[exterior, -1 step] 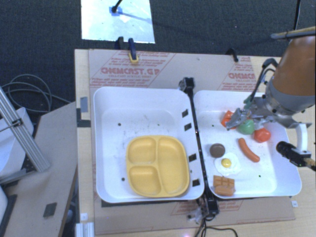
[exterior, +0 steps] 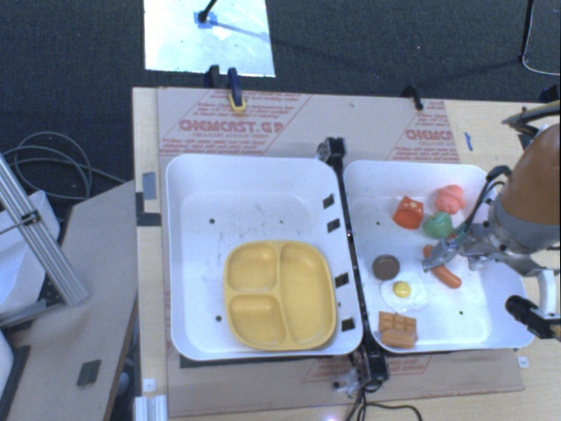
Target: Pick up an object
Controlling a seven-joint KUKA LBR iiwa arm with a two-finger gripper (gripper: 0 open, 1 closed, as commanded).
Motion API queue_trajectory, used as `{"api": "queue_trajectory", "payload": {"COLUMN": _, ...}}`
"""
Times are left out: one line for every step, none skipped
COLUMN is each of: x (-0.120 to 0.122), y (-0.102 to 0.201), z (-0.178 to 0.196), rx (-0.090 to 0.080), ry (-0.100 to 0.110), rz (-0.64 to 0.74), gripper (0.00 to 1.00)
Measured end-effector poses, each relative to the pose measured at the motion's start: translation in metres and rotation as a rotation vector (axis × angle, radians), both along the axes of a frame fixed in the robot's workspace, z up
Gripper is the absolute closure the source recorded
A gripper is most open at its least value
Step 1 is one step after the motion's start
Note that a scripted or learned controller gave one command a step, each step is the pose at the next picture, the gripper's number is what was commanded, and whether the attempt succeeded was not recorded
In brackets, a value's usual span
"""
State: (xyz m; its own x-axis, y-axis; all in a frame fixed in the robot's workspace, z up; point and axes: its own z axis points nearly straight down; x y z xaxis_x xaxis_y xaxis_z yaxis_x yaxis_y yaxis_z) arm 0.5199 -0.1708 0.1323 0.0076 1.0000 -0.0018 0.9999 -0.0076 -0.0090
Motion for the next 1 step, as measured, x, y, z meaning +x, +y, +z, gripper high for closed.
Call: {"api": "queue_trajectory", "payload": {"x": -0.0318, "y": 0.0001, "z": 0.1790, "rx": -0.004, "ry": -0.028, "rz": 0.011, "gripper": 0.00}}
